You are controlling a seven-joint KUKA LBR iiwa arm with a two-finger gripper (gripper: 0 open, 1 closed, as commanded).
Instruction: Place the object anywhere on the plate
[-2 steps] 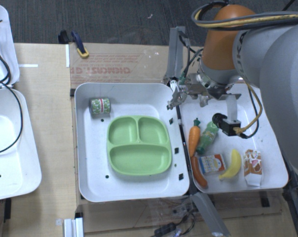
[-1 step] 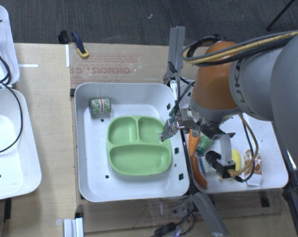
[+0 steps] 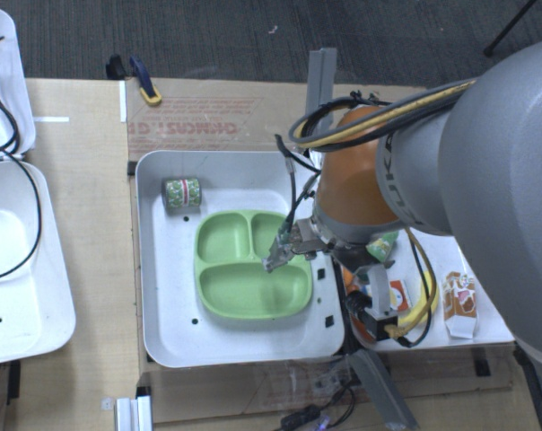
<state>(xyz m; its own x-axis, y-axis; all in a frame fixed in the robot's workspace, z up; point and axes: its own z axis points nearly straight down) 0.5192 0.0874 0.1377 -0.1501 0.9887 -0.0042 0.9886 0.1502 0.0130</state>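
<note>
We see our tool (image 3: 275,257) hanging over the green divided plate (image 3: 244,285), near the plate's right-hand rim as the camera shows it, with the grey arm (image 3: 486,151) and its orange band (image 3: 352,182) rising behind it to the right. The plate sits in the right-hand white bin (image 3: 163,321) on the desk (image 3: 83,133).

We cannot tell whether the tool is apart or together: its tip is small and dark against the plate, and nothing clearly shows between it.

The one loose thing we can pick out in this bin is a small green patterned roll (image 3: 182,193), lying on its side well to the upper left of the tool, beyond the plate's far corner and just beside the bin's back wall. We take this roll to be the object. It is apart from the plate and not touching the tool.

So we judge the placing step not yet done. Either the tool is over the plate without a load, or it is on its way elsewhere; from this view we cannot say which.

If the roll is indeed the object, the next move calls for travelling up and left from here, clearing the plate's rim, coming down over the roll with room on both sides, and closing across its round body. A roll on its side may slip away, so a centred approach matters.
</note>
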